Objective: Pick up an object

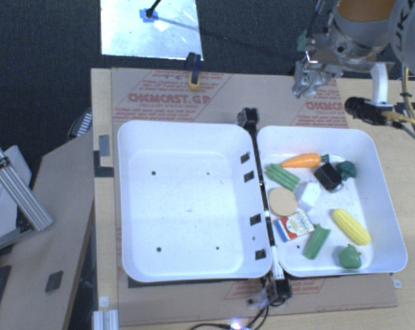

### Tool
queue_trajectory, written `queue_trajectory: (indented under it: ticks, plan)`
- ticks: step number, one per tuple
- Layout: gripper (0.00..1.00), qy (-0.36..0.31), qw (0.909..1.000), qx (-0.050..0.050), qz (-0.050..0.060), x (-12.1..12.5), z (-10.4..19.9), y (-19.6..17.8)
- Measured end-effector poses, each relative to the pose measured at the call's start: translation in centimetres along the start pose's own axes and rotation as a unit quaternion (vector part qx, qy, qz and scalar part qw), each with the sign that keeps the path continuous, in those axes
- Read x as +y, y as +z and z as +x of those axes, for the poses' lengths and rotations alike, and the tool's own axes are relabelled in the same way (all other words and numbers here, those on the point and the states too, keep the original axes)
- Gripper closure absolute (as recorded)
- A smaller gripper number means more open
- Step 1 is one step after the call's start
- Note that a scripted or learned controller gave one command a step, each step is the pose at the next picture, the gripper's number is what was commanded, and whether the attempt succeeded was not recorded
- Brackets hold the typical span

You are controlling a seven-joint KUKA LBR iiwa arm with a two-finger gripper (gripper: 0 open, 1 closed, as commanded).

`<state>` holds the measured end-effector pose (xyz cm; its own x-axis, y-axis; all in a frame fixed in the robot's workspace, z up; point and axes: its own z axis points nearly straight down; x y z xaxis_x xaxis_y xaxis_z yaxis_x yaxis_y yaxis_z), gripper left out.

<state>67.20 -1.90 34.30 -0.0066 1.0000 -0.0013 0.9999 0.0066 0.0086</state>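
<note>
Up at the far right of the counter [214, 95], the gripper [309, 82] hangs from the grey arm [362, 16] with its orange band, poised over the brown printed board beyond the back rim of the right bin [383, 177]. From where I stand I cannot tell how its tips are set; they blur into one pale metal clump, and nothing shows between them.

All the pickable things lie in that right bin, nearer the viewer than the gripper and well apart from it. Closest to it is a toy carrot [301, 161], lying crosswise near the bin's back wall. Just beside the carrot's tip sits a black block [328, 176], with a small dark-teal piece [347, 168] touching its right side. A ridged green vegetable [282, 177] lies at a slant left of the carrot, against the divider side. Below it rests a tan round disc [284, 201], a white block [308, 194] next to it, and a small printed carton [294, 225] just beneath the disc. Toward the front are a green cucumber-like piece [317, 242], a yellow corn cob [350, 226] and a green pepper [349, 256].

The left bin [135, 143] sits alongside, joined by black clips.
</note>
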Motion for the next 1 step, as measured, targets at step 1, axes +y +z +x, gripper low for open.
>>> queue_trajectory:
  ticks: [1]
  plan:
    - [1.0, 0.0, 1.0, 0.0, -0.007, -0.21, -0.19, -16.55]
